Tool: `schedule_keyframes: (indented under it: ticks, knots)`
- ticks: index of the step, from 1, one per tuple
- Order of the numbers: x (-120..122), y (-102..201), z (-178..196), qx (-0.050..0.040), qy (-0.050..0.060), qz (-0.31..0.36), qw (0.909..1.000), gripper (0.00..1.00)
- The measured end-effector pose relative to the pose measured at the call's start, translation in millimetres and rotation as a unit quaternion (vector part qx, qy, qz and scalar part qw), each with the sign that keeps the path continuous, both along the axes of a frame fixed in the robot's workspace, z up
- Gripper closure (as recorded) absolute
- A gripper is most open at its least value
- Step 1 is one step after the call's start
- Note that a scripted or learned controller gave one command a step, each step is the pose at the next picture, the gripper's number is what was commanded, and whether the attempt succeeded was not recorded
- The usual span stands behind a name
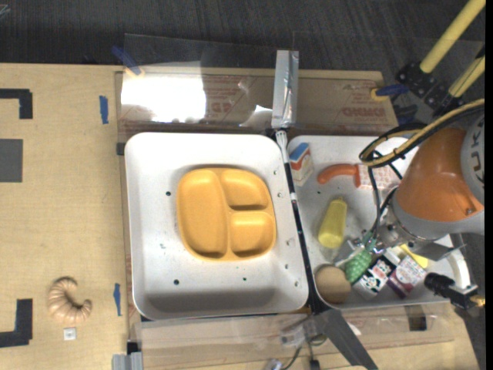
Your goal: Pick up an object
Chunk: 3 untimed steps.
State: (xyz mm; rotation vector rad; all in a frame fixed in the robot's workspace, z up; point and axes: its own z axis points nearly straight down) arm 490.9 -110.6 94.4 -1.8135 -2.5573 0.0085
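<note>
Yellow bottle (333,222) lying in right bin (308,230), near small carton (299,163) and brown ball (333,282); tool (370,247) low over packets (381,272), finger state impossible to tell

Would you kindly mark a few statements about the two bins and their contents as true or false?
1. The yellow divided plastic tray lies in the left white bin. True.
2. The yellow cylindrical block lies in the left bin. False: it is in the right white bin.
3. The tan curled toy lies on the bench outside both bins. True.
4. The orange sausage-shaped toy rests on the yellow tray. False: it lies in the right bin.
</note>
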Motion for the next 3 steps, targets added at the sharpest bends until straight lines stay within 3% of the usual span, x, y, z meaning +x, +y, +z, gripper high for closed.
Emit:
schedule_keyframes:
  ticks: [1, 2, 3]
  knots:
    - [-8.3, 9.6, -5.8, -0.0012, -0.01, 0.028, 0.9996, 0.0]
    - [-6.6, 10.6, 4.9, -0.0009, -0.013, 0.028, 0.9995, 1.0]
    - [49.9, 98.4, 148.3, 0.002, -0.01, -0.014, 0.9999, 1.0]
